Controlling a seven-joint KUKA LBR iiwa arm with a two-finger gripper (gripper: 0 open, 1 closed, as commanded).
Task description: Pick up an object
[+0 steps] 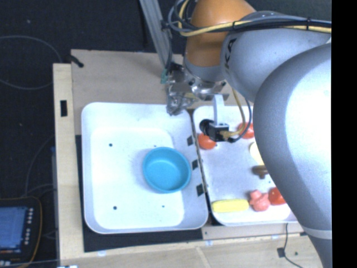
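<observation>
On the bench: two white bins.
Left bin [100, 149]: one blue bowl [166, 170], upright near the divider.
Right bin [223, 166]: orange ball [206, 142], yellow block [230, 206], pink toy [257, 200], red piece [275, 196]; candidates for picking, none lifted.
Gripper [177, 102]: poised over the bins' far edge; whether the jaws are spread, cannot tell.

You saw: both bins [95, 149] white. Bowl [166, 170] blue. Yellow block [230, 206], pink piece [257, 200], red piece [276, 196], orange-red ball [206, 142]. Arm [290, 94] grey, orange band [215, 15]. Surface [111, 74] pale tan. Claw [177, 102] dull metal grey.
</observation>
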